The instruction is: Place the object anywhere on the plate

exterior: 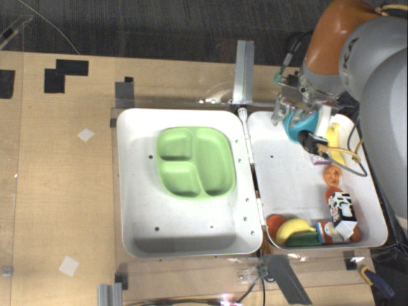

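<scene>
The gripper (pixel 299 121) is hanging over the upper part of the right bin (pixel 280 171), in the upper right of the frame, and a teal object (pixel 295 127) is sitting right at its tip; whether that object is actually being pinched or just lying under the tool cannot be told from this slanted view. The plate (pixel 194 161), green with three compartments, is lying in the middle of the left bin (pixel 137 190), well apart from the tool. If the teal object is the one being carried, doing this step well probably means lifting straight up before travelling toward frame left, since the raised rims of both bins are meeting in a ridge between them and a low sweep could be catching there. The plate is offering plenty of open room, so any compartment would do. The banana (pixel 294 228), tomato (pixel 276 223), a small carton (pixel 341 209) and other toys are crowding the lower right, clear of the path.
</scene>
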Robot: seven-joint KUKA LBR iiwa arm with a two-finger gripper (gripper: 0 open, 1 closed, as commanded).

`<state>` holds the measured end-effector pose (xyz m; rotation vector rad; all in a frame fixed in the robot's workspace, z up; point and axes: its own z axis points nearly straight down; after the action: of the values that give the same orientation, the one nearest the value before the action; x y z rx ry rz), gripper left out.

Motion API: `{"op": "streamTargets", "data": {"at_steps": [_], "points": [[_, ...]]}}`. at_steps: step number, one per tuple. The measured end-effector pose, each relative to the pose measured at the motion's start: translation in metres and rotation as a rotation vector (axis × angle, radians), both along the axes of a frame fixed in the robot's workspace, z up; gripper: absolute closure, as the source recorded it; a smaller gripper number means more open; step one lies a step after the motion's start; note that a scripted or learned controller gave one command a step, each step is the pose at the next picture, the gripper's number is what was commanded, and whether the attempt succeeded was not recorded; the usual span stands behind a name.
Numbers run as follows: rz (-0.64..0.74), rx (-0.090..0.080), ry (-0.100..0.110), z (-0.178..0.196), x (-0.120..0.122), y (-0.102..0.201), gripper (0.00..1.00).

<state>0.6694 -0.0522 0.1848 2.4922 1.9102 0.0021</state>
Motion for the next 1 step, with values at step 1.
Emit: {"op": "streamTargets", "data": {"at_steps": [1], "points": [[0.019, 0.003, -0.001, 0.0, -0.0555, 0.0543, 1.0]]}}
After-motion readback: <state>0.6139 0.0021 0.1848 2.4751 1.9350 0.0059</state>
